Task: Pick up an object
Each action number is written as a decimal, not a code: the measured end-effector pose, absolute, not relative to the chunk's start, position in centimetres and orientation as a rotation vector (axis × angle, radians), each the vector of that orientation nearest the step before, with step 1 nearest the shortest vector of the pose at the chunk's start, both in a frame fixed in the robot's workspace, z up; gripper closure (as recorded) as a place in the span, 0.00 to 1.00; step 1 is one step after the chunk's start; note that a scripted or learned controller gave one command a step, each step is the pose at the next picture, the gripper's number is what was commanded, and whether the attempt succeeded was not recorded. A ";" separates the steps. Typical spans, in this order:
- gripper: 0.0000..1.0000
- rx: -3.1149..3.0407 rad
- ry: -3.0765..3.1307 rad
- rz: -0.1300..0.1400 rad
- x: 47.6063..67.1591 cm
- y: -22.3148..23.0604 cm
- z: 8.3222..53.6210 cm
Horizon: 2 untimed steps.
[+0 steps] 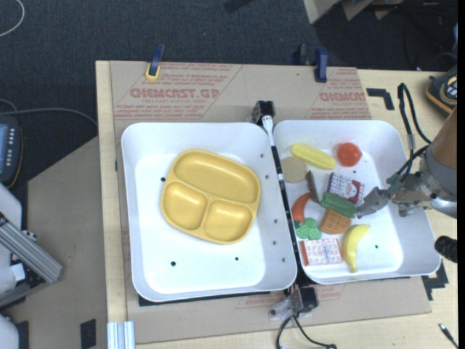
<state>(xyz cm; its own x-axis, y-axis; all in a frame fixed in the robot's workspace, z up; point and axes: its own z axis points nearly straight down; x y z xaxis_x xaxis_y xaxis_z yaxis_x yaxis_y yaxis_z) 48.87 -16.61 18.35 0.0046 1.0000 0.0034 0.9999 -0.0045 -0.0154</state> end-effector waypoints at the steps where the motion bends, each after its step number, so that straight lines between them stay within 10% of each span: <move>1: 0.00 -2.221 -2.220 0.001 49.2 -16.6 19.1; 2: 0.00 -2.218 -2.217 0.003 49.1 -17.0 14.7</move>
<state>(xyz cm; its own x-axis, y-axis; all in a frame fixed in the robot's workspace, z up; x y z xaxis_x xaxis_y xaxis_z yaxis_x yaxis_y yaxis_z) 49.07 -17.04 14.69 0.0006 1.0000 0.0024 1.0000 -0.0006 -0.0053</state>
